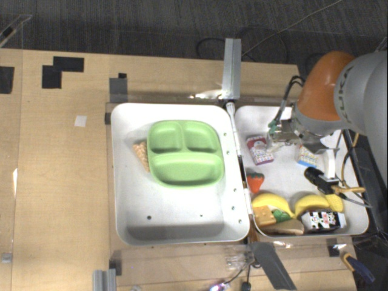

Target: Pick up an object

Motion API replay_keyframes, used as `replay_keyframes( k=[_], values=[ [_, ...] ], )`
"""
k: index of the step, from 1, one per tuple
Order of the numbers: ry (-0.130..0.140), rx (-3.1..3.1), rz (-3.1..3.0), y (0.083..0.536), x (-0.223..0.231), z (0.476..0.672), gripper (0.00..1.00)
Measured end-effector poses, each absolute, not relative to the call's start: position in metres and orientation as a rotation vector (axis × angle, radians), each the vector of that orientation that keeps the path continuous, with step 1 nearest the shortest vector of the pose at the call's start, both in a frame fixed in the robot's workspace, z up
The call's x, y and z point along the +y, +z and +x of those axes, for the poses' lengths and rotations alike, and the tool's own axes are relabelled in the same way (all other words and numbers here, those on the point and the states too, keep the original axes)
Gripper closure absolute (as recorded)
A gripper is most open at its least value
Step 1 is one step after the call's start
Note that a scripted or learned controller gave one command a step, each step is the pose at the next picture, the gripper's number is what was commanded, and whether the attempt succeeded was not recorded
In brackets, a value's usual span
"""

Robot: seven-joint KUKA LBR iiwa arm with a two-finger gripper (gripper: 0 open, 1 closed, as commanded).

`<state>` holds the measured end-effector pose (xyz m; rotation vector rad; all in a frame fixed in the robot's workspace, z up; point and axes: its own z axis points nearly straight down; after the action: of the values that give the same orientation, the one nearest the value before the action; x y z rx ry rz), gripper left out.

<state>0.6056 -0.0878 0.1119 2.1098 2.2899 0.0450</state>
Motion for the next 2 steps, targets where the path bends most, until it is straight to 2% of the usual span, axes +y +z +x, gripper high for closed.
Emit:
replay_keyframes(
  k=[1,2],
  values=[
    [0.007,1.938,2.468,0.186,-0.040,0.619,1.00],
    [0.002,1.770,2.595,0.184,-0.013,0.610,1.00]
  ],
)
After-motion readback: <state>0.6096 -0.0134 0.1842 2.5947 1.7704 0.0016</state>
